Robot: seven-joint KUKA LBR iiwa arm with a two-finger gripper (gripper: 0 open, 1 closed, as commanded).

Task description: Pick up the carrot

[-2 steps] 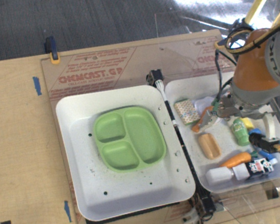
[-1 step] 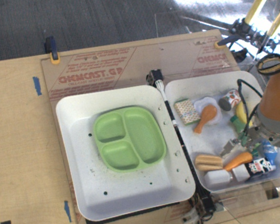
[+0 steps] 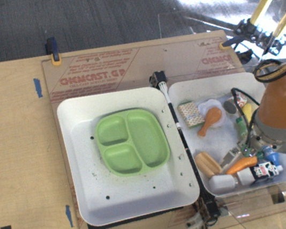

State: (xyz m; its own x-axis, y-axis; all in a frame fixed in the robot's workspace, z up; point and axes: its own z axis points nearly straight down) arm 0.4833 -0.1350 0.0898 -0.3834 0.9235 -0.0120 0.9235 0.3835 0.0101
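Note:
The carrot (image 3: 242, 164) is orange and lies flat in the front half of the right bin (image 3: 212, 90), between a tan bread roll (image 3: 208, 164) and a white bottle with a blue cap (image 3: 261, 171). My gripper (image 3: 245, 149) hangs just above and behind the carrot, close to its right end, below the arm's orange band (image 3: 285, 105). The arm's body hides much of the gripper. Nothing is visibly lifted off the bin floor.
The right bin also holds a chicken drumstick (image 3: 211, 120), a waffle-patterned cracker (image 3: 190, 113), a yellow and a green piece (image 3: 242, 123) and a white cylinder (image 3: 223, 182). A green divided plate (image 3: 133, 141) sits in the left bin (image 3: 81, 165).

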